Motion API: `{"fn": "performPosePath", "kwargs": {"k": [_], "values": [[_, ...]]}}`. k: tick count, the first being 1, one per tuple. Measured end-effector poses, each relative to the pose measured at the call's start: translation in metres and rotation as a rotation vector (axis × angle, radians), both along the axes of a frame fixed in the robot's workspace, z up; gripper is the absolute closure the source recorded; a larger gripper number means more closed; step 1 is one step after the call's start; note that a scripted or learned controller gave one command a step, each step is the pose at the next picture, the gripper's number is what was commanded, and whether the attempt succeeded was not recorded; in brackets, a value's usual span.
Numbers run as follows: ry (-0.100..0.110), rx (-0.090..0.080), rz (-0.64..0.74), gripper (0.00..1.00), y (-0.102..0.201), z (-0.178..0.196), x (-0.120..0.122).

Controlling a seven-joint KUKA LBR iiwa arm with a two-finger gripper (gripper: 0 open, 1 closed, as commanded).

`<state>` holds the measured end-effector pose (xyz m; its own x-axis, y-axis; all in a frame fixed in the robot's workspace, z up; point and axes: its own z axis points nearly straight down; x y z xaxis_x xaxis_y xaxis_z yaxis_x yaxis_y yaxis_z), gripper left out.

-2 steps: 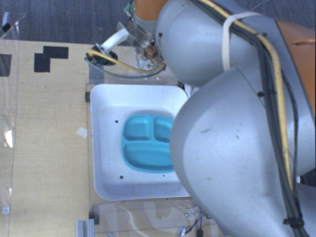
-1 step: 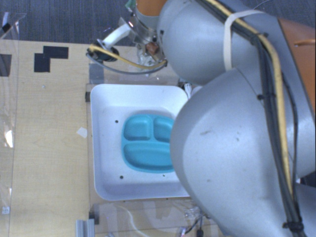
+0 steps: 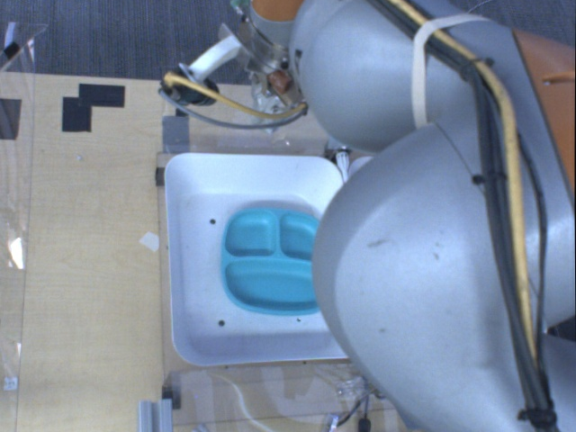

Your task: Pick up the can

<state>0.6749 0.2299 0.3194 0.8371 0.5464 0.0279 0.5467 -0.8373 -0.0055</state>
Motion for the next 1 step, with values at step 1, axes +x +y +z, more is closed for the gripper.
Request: {"fn": "performPosePath", "kwargs": {"k": [1], "values": [[-0.003,0.005,0.0,1.0,-0.0004,0.0114,0.0011]]}}
